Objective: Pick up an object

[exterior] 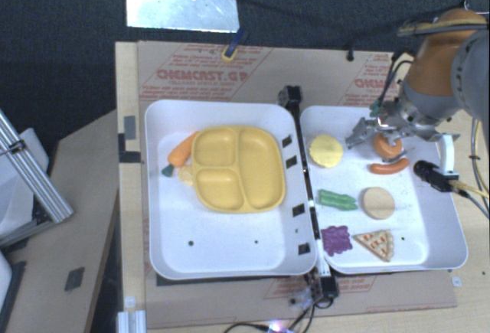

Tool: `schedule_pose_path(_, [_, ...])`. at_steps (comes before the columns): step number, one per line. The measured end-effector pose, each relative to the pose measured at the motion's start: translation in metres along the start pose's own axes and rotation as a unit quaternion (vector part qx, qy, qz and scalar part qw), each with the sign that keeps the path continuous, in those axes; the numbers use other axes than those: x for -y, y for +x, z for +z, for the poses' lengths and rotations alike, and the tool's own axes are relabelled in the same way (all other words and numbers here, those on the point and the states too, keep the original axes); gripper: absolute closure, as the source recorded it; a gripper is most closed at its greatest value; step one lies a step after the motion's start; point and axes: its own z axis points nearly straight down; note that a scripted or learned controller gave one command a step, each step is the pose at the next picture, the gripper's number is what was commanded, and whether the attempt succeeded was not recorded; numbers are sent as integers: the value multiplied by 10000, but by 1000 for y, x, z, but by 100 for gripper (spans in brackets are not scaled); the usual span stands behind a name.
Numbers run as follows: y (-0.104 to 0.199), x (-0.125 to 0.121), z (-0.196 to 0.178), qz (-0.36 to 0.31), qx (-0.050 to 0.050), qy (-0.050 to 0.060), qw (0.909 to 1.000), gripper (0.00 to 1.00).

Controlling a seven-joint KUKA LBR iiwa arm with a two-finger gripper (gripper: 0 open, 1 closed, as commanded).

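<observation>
Fingers first: the gripper (380,134) is down in the right bin (452,239), near its far edge, and its metal prongs spread around an orange, ring-shaped toy (387,145) that sits right under the wrist. Whether those fingers are clamped on it or merely straddling it, I cannot tell; the wrist body covers the contact. Just below, touching or nearly so, lies a reddish sausage (389,166), stretched left to right. To the left of the gripper, a round yellow piece (326,151) rests near the wall shared by the two bins. Further toward the near side, a green pickle-like piece (338,200) lies beside a tan round disc (377,203), and in front of those a purple cluster (335,239) sits next to a pizza slice (375,243). A black cable fitting (432,175) hangs over the bin's right part. Above it all, the arm (440,63) comes in from the right, orange band and grey housing leaning over the bin's far corner. Over in the left bin (164,247), a yellow divided plate (233,168) takes the middle, with a carrot (181,149) tucked against its left rim, leafy green end pointing toward the near left.
</observation>
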Motion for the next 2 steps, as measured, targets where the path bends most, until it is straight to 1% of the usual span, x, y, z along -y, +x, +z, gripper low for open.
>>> schedule_pose_path(1, [1, -1, 51, 10, 4, -10, 10000, 0])
schedule_pose_path(2, [0, -2, 37, 11, 11, -41, 10000, 100])
